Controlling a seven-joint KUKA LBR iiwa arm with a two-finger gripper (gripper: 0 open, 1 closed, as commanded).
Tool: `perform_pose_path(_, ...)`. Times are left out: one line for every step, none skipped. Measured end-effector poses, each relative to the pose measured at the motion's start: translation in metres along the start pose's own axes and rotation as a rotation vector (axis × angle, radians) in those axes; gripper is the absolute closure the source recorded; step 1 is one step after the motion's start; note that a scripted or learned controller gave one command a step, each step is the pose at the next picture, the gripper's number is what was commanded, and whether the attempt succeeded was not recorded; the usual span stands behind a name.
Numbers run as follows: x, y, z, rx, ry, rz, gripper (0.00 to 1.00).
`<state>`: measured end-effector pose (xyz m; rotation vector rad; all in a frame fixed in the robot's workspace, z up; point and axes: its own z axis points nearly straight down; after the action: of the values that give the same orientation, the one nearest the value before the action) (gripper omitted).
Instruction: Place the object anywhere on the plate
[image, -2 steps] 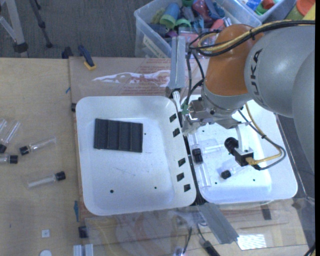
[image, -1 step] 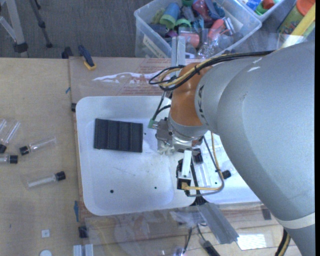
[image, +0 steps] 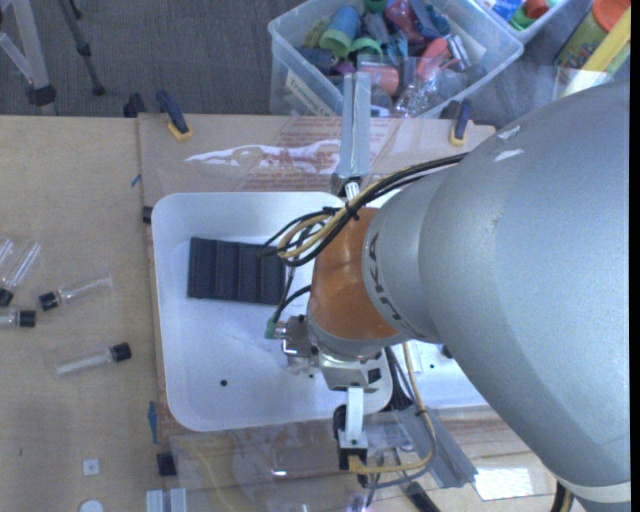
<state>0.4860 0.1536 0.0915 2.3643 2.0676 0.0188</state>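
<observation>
- A large grey arm (image: 520, 260) with an orange band (image: 345, 290) reaches in from the right and covers the near-right part of the left bin (image: 220, 340).
- The gripper (image: 298, 348) hangs low over the bin floor, near the middle of the bin's near edge. The wrist hides its working end, so I cannot tell whether it is wide, narrow or holding anything.
- A black ribbed slab (image: 235, 270), flat and rectangular, lies on the bin floor toward the far-left corner, apart from the gripper. It is probably the plate.
- The object to be placed cannot be made out; it may be hidden under the wrist.
- A dark speck (image: 223, 381) sits near the bin's near-left corner.
- Doing the step well: if the gripper carries the object, take it toward the far-left corner and stop over the slab's middle. Lower it until it rests on the ribs before letting go.
- Open room: bare white floor lies between the gripper and the slab, giving a clear path. The bin's left and far rims are close to the slab, so keep the approach inside them.
- Only a sliver of the right bin (image: 450, 385) shows under the arm.
- On the bench, glass vials (image: 85, 290) lie left of the bin and a clear tub (image: 295, 60) stands beyond its far edge, both well clear.
</observation>
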Motion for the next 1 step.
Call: perform_pose_path(0.0345, -0.0060, 0.0002, -0.010, -0.001, 0.519, 1.00)
